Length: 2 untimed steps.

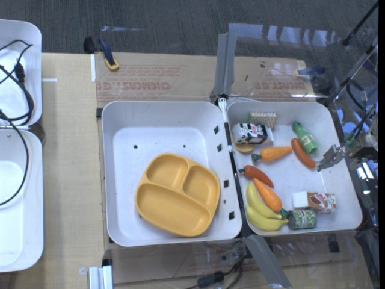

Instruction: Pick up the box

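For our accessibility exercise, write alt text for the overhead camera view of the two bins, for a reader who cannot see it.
Two shallow white bins sit side by side on a bench: the left bin holds a yellow divided plate, the right bin toy food, including bananas, carrots, a green bottle, and a small box. The gripper hovers at the right bin's right edge.

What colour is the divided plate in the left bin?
Yellow-orange all over; the divided plate shows clearly in the camera view.
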Each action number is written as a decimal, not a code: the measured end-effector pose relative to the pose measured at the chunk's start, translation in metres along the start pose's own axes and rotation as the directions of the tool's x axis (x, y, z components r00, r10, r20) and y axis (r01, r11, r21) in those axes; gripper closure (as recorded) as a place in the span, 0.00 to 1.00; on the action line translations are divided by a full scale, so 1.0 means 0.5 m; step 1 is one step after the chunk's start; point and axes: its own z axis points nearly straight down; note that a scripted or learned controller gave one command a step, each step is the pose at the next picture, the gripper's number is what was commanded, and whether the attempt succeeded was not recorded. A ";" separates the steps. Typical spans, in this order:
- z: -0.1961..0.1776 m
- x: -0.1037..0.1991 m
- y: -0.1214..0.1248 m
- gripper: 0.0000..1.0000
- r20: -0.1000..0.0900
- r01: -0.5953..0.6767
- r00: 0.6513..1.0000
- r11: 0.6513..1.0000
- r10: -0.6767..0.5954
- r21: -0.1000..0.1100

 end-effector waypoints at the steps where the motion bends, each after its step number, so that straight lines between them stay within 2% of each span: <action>1: 0.021 0.000 -0.042 0.00 -0.001 -0.124 0.992 0.992 0.124 0.000; 2: 0.016 0.056 -0.041 0.00 0.001 0.125 0.992 0.992 -0.125 -0.002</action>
